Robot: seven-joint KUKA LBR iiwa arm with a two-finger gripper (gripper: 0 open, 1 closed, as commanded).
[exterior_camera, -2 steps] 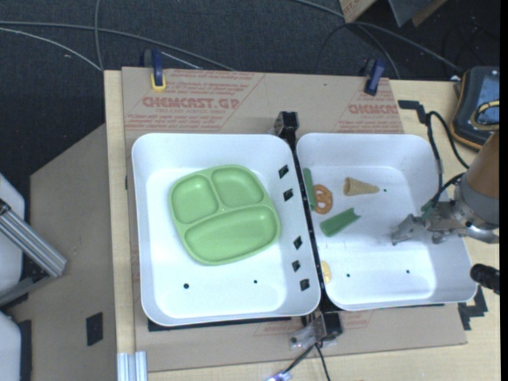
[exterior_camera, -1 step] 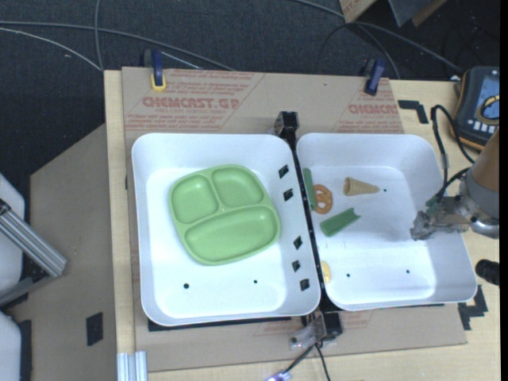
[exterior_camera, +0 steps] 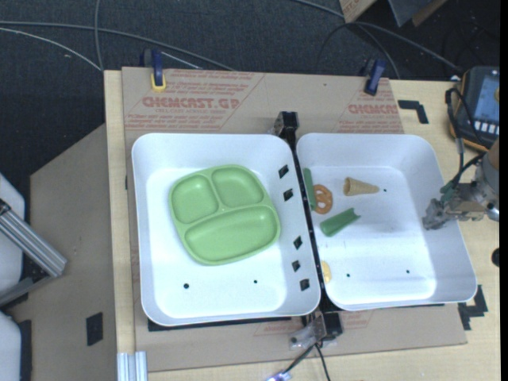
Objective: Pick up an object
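Your gripper [exterior_camera: 438, 215] waits at the right bin's [exterior_camera: 444, 270] right rim, holding nothing; its state I cannot tell. Approach the green piece [exterior_camera: 340, 222] near that bin's centre from directly above.

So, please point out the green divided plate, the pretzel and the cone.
green divided plate [exterior_camera: 226, 232]: camera view, large lower compartment.
pretzel [exterior_camera: 321, 198]: camera view, its middle.
cone [exterior_camera: 361, 186]: camera view, mid-body.

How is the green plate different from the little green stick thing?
The green plate is much bigger than the green stick. The plate is wide, rounded and split into three sections; the stick is narrow and plain. The plate lies in the left bin, the stick in the right bin. Both are green, though the plate is paler.
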